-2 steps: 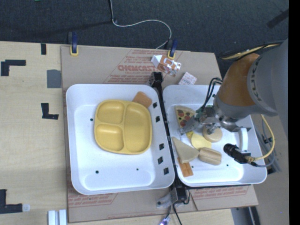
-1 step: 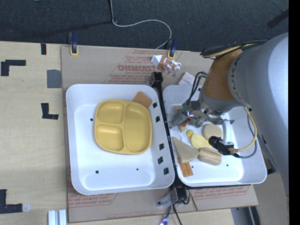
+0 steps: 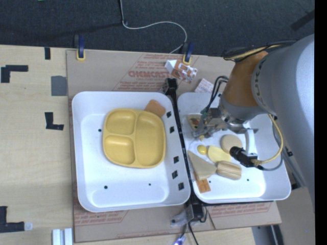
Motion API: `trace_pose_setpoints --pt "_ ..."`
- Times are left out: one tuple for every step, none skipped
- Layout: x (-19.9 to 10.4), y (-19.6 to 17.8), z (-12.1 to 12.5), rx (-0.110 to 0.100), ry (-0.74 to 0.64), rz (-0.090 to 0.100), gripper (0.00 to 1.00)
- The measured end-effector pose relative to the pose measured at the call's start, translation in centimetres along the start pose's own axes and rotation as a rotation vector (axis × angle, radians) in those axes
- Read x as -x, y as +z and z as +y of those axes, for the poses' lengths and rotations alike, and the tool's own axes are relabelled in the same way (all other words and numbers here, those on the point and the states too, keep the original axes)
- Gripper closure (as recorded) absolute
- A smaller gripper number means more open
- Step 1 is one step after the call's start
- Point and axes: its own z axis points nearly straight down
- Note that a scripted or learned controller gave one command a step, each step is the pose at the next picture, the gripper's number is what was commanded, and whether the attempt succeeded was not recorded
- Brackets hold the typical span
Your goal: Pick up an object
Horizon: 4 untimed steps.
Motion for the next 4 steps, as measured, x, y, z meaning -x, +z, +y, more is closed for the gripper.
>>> trace_pose_setpoints --pt "0.6 1.0 -0.8 0.000 0.002 0.000 1.00" --pt "-5.7 -14.5 -2.6 0.015 -0.006 0.003 1.00" --pt "-10.0 -12.0 -1.7 -0.003 -0.003 0.001 1.00" --pt "-3.6 -11.9 -4.2 -0.003 0.008 -0.003 1.00"
